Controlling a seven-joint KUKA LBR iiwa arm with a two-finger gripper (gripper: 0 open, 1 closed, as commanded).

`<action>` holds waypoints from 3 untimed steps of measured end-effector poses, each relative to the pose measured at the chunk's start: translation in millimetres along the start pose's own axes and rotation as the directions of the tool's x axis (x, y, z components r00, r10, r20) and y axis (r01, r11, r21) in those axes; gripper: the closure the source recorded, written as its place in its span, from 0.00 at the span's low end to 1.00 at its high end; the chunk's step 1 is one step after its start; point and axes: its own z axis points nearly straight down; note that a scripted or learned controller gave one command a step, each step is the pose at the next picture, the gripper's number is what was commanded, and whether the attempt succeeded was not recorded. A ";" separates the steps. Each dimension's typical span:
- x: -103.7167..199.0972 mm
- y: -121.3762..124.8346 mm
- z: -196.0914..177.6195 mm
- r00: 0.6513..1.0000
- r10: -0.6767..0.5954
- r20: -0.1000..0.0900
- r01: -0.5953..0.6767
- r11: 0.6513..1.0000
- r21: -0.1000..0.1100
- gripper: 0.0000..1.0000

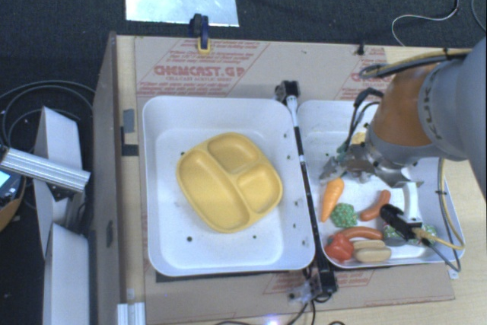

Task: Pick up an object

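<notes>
The right bin (pixel 323 122) holds several toy foods along its near side. An orange carrot (pixel 331 199) lies tilted near the divider, with a green bumpy vegetable (pixel 344 215) just below it. To the right lies a small red-orange sausage (pixel 375 205). At the near edge sit a red tomato-like piece (pixel 340 246) and a hot dog in a bun (pixel 370 250). My gripper (pixel 344 166) hangs low in the right bin, just above the carrot's top end. Nothing is seen held in it.
The left bin (pixel 163 240) holds a yellow divided plate (pixel 229 180) at its middle. A black-edged divider (pixel 302 164) runs between the bins. The grey arm with its orange band (pixel 403 114) covers the right bin's far right part.
</notes>
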 end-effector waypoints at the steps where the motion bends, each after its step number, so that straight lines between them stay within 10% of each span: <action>1: 5.4 -17.4 -0.1 1.000 0.000 0.000 0.000 1.000 0.000 0.00; 2: 1.9 -30.6 0.0 1.000 0.000 0.000 0.000 1.000 0.000 0.00; 3: -6.7 51.6 -0.9 1.000 -0.002 0.001 0.002 1.000 -0.004 0.00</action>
